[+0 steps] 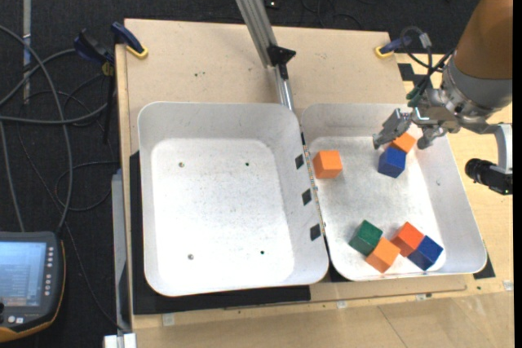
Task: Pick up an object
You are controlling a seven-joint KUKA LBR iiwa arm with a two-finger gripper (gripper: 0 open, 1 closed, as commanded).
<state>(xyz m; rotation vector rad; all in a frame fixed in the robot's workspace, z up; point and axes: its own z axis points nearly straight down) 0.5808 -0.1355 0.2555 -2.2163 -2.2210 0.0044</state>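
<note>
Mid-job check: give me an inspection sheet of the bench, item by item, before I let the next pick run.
Surface: wooden bench bearing two shallow white bins, left bin and right bin.
Job's things: in the right bin, a lone orange cube; a blue cube with a small orange block at its upper edge; near the front, a green cube bunched with two orange cubes and a second blue cube.
Clutter: nothing seen.
Grippers: tool above the small orange block and blue cube; a grasp cannot be confirmed.
Cables: black cables on the floor at left.
Surroundings: blue-and-yellow clamps, handheld screen.
</note>
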